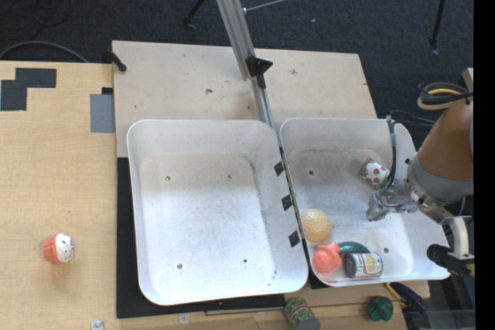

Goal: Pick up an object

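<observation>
Camera view shows the claw (377,210) low in the right bin (332,137), near a small white and red toy (374,172); whether it is apart or together I cannot tell. A tan ball (316,226), pink lump (327,258) and small jar (363,265) crowd the bin's near edge. Round, smooth things may roll away if nudged, and the slick plastic bin floor gives little friction.

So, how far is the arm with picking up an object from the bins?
Nothing looks picked up yet. The gripper is low inside the right bin, near its right side. The beige ball, the pink object, the small jar and the white-red toy all lie on the floor. Grasping and lifting one is left.
</observation>
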Controlling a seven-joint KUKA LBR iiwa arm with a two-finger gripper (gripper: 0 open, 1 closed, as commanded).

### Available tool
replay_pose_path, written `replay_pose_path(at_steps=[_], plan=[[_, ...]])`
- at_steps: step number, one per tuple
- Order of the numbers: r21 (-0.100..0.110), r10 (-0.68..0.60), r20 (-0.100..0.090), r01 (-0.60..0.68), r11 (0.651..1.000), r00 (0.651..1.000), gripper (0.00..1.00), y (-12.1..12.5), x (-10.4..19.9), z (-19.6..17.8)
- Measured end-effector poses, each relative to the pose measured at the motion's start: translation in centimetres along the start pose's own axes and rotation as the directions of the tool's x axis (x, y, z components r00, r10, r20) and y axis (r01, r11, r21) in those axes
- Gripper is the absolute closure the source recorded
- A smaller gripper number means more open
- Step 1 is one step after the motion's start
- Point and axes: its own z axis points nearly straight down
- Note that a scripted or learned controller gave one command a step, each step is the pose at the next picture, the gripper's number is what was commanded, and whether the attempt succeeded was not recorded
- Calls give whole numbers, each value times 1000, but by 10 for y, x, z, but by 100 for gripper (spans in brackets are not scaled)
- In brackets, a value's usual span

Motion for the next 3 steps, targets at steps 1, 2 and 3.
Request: replay_pose_path(at_steps=[1, 2, 3], plan=[[-5, -3, 2, 3, 1000, 1000, 100, -1, -1, -42], [-8, -8, 3, 8, 1000, 1000, 100, 3, 3, -104], [-6, -7, 2, 7, 1000, 1000, 100, 4, 2, -137]])
